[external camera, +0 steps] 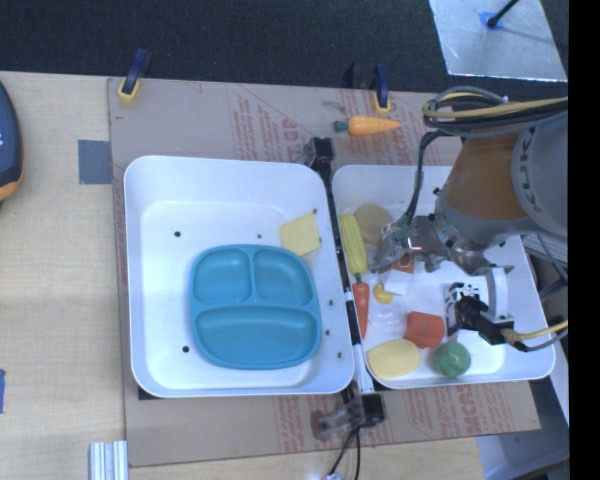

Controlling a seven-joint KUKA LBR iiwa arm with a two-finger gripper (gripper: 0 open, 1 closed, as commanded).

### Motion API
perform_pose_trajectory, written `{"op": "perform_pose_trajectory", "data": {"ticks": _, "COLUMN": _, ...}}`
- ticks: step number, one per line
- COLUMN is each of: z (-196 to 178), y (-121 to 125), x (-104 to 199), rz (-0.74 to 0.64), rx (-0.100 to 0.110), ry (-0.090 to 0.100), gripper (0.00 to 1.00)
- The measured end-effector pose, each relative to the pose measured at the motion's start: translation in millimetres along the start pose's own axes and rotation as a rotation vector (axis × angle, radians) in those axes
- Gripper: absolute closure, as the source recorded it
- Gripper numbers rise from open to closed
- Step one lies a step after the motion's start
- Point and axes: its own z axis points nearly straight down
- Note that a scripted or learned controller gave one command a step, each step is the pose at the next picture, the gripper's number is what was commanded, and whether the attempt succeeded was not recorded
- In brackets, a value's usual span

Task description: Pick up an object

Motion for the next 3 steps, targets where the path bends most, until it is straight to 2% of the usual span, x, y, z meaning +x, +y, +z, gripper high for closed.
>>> {"op": "perform_pose_trajectory", "data": {"ticks": 1, "z": 13, "y": 54, "x": -1, "rz": -0.002, "rx": -0.001, "ry": -0.001, "gripper": 0.00}}
{"op": "perform_pose_trajectory", "data": {"ticks": 2, "z": 3, "y": 53, "x": -1, "rz": -0.001, "rx": 0.002, "ry": 0.000, "gripper": 1.00}}
{"op": "perform_pose_trajectory", "data": {"ticks": 3, "z": -91, "y": 43, "x": 66, "rz": -0.007, "rx": -0.005, "ry": 0.006, "gripper": 1.00}}
